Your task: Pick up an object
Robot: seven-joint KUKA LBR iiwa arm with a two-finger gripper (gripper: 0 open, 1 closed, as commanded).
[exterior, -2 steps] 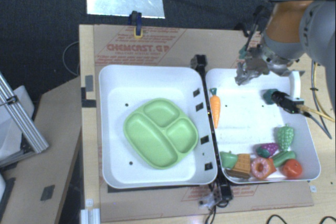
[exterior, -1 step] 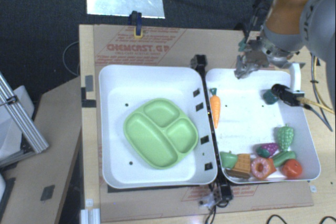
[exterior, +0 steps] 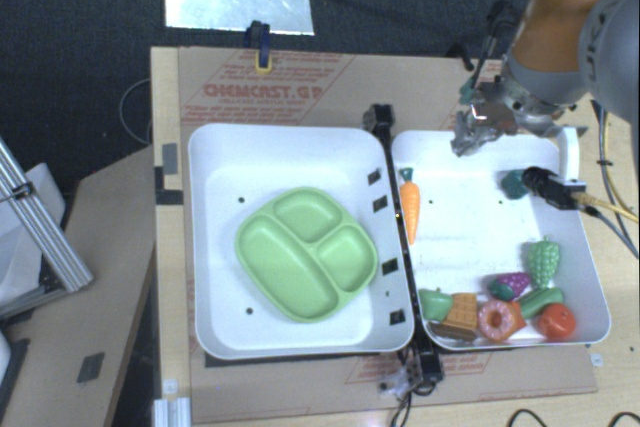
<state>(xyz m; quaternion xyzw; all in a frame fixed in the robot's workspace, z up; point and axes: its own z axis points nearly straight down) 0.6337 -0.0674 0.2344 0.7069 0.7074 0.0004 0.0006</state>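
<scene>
My gripper [exterior: 468,143] hangs over the far left part of the right bin [exterior: 455,235], above bare bin floor, and I see nothing in it. An orange carrot [exterior: 408,202] lies against the bin's left wall, below and left of the gripper. A small teal object [exterior: 513,183] sits to the gripper's right. Toy foods are heaped along the near edge: a green pepper [exterior: 435,301], a brown waffle piece [exterior: 462,314], a pink donut [exterior: 495,319], a purple eggplant [exterior: 509,285], a red tomato [exterior: 556,319] and a knobbly green fruit [exterior: 543,260].
The left bin [exterior: 215,215] holds a light green divided plate [exterior: 305,253]. A black-clipped divider [exterior: 392,205] runs between the two bins. The arm's grey and orange body [exterior: 565,25] looms over the right bin's far corner.
</scene>
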